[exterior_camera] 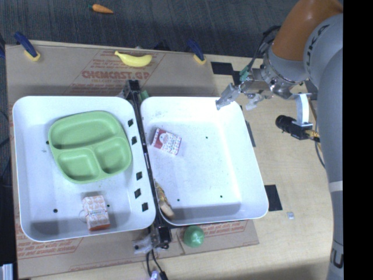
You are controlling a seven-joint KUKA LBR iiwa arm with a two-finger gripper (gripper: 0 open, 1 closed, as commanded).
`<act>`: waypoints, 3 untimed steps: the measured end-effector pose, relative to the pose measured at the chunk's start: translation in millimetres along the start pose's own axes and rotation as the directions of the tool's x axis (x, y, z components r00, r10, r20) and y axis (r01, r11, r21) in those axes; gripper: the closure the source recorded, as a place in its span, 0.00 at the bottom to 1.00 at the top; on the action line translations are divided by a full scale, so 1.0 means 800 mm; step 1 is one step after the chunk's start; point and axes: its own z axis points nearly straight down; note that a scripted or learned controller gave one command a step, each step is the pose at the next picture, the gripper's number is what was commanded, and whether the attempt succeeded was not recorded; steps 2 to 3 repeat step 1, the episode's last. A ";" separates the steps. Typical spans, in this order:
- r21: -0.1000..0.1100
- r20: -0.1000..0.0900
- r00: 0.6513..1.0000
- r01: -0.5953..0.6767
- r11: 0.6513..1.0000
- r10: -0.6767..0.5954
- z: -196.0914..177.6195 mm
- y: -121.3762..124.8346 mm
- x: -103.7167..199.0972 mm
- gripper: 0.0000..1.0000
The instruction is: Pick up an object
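Observation:
My gripper (238, 100) hangs over the far right corner of the right bin (245, 156), open, with nothing between its fingers. A small red and white box (166, 142) lies in that bin near its left wall, well to the lower left of the gripper. A tan object (164, 205) rests against the same bin's front left edge. In the left bin (23, 174) sit a green divided plate (90, 144) and a small reddish packet (95, 212).
A yellow banana (134, 58) lies on the cardboard behind the bins. A green ball (193, 236) sits in front of the right bin. Blue clamps (27, 45) hold the cardboard's far edge. An orange carrot (102, 8) lies on the floor beyond.

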 end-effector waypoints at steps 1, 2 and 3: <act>0.006 -0.002 1.000 0.000 1.000 0.000 0.177 -0.056 0.001 0.00; 0.006 -0.002 1.000 0.000 1.000 0.000 0.177 -0.056 0.001 0.00; 0.006 -0.002 1.000 0.000 1.000 0.000 0.177 -0.056 0.001 0.00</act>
